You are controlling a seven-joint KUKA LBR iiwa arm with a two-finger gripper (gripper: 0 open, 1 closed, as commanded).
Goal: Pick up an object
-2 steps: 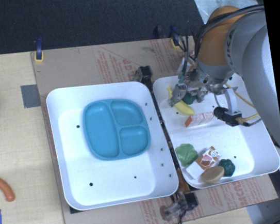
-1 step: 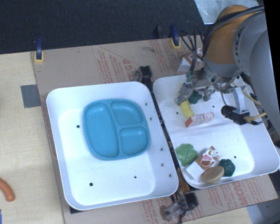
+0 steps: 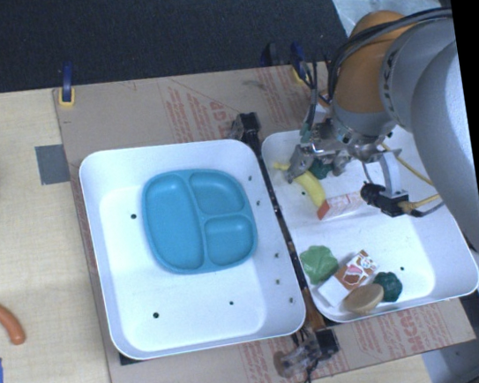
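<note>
A: Where is the hand (image 3: 313, 159) seen?

B: It is seen low over the far left corner of the right bin (image 3: 447, 240), at the end of the grey arm (image 3: 425, 87) with its orange band. Whether it is apart or together cannot be told; the wrist and its cables are laid over it.

A: And what is found beneath it?

B: A yellow banana-shaped piece (image 3: 311, 187) is seen just under and beside the hand, lying aslant on the bin floor. Touching its lower end, a small clear packet with a red edge (image 3: 338, 206) is seen. Contact between the hand and the yellow piece cannot be judged.

A: What else is crowded into that bin?

B: A green lump (image 3: 319, 262) is placed near the left wall. By the near rim, a red-and-white wrapper (image 3: 356, 270), a tan oval piece (image 3: 364, 300) and a dark green piece (image 3: 388, 285) are packed close together. A black connector on a cable (image 3: 386, 201) is hung over the bin's middle.

A: And the left bin (image 3: 114, 249)?

B: A blue divided plate (image 3: 198, 219) is held in it. Outside, on the tabletop (image 3: 27, 262), an orange sausage-shaped toy (image 3: 2, 321) is seen well apart from both bins.
</note>
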